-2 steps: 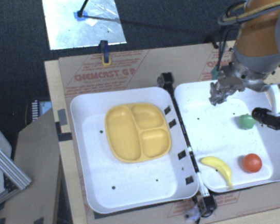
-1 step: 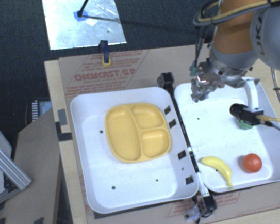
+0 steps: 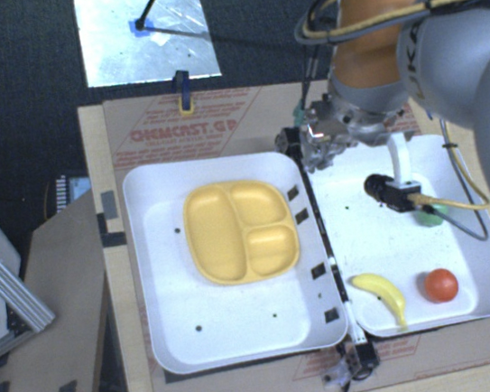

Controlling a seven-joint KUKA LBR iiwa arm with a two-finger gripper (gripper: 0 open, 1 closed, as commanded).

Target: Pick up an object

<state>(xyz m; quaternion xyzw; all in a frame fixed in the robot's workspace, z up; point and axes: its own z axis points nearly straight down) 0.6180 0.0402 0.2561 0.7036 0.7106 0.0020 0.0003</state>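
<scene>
In the right bin (image 3: 480, 242), a yellow banana (image 3: 381, 295) lies near the front left corner. A red round fruit (image 3: 440, 285) sits just right of it. A small green object (image 3: 430, 216) lies further back, partly hidden by robot parts. My gripper (image 3: 314, 150) hangs over the bin's back left corner, close to the divider between the bins and well apart from all three objects. Nothing shows in its grasp.
The left bin (image 3: 164, 294) holds a yellow divided plate (image 3: 238, 232) at its middle. A cardboard sheet (image 3: 188, 121) lies under both bins. The grey arm with its orange band (image 3: 382, 15) looms over the back right.
</scene>
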